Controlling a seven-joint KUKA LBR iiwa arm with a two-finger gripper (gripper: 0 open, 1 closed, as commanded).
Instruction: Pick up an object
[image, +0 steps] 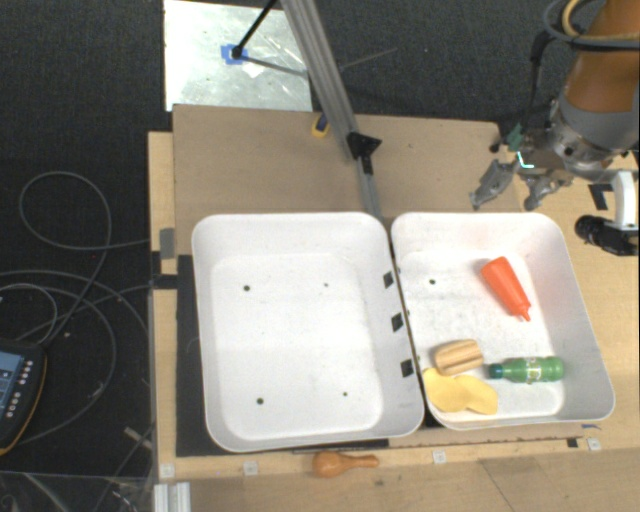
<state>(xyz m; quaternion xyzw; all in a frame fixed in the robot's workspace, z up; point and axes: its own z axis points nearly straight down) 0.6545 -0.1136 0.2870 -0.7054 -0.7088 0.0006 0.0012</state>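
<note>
At upper right of the frame, your gripper (513, 190) hangs with fingers spread, grasping nothing; the orange cone (506, 286) and green bottle (529, 370) lie unpicked.

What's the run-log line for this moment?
tool: open, above right white bin far rim, holding nothing | bin: orange plastic cone, tan bread roll, green bottle, yellow chip

A robotics lab — a plywood bench (260, 160) with two white bins (290, 330) on dark carpet, loose cables (60, 260), a handheld control pendant (18, 385) and a tripod leg (330, 80).
</note>
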